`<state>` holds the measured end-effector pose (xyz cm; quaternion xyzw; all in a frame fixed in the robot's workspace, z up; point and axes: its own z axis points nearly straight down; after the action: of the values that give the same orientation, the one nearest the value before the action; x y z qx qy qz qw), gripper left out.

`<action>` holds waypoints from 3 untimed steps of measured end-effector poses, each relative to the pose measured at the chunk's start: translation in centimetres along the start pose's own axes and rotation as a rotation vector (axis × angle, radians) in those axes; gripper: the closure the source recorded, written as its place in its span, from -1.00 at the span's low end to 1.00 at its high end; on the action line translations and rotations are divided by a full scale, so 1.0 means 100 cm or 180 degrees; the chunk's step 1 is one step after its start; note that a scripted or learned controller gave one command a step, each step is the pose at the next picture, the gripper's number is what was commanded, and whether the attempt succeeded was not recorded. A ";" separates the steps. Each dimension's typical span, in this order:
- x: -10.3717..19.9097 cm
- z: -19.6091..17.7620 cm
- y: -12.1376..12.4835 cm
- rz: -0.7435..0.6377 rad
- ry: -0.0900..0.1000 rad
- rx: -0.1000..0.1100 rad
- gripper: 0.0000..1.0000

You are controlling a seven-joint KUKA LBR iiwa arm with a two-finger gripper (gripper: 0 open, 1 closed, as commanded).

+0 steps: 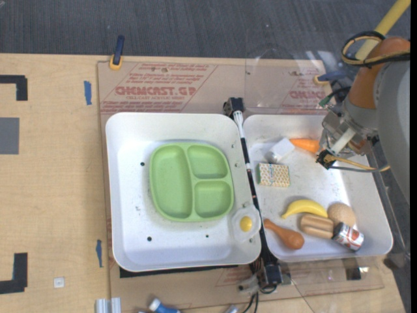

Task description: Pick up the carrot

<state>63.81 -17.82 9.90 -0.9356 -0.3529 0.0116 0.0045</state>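
Note:
The carrot (pixel 303 145) is a small orange piece lying near the far wall of the right bin (pixel 371 194), just right of a white block (pixel 281 150). My gripper (pixel 333 142) hangs at the carrot's right end, low over the bin floor, and covers that end. Whether it touches the carrot is not clear from this angle. The grey arm with its orange band reaches in from the upper right.
The right bin also holds a speckled sponge (pixel 273 175), a banana (pixel 303 208), a drumstick (pixel 285 233), a hot dog (pixel 316 225), a tan egg-shaped piece (pixel 341 212) and a can (pixel 348 237). The left bin (pixel 124 175) holds a green divided plate (pixel 191 181) and a fried egg (pixel 245 223).

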 end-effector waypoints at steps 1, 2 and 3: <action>-0.015 0.011 -0.080 -0.0646 0.0061 -0.0061 1.00; -0.028 0.011 -0.013 -0.1251 0.0051 -0.0100 1.00; -0.027 0.012 -0.015 -0.1253 0.0053 -0.0086 -1.00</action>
<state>60.77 -18.47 8.75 -0.8486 -0.5291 -0.0020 -0.0029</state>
